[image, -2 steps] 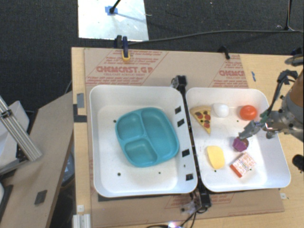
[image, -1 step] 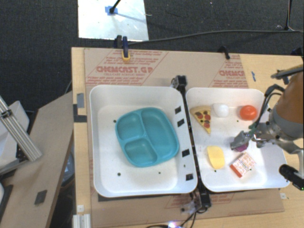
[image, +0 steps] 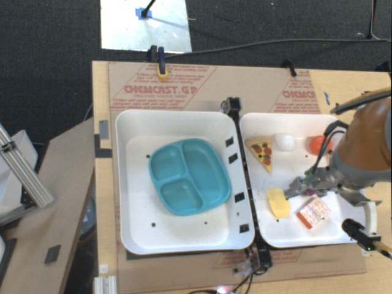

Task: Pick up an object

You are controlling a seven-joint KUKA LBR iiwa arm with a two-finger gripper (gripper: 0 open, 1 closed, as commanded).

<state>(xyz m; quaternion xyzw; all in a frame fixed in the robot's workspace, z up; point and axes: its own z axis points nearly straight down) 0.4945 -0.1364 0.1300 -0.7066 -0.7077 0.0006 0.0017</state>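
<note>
end effector: the end effector [image: 298, 187] sits low in the right white bin [image: 288, 241], can't tell how wide it's open, nothing visibly gripped
target: yellow soft block [image: 278, 203] by that bin's front-left corner, just beside the tip
nearby: red-white packet [image: 313, 213], pizza slice toy [image: 261, 152]
tip: I'd centre over the block first, keeping off the packet

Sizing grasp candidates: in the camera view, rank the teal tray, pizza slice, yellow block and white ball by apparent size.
Largest to smallest:
1. teal tray, by far
2. yellow block and pizza slice, which look alike, so no ranking between them
3. white ball

All lie at bin-floor level, so nearness matters little.
</note>
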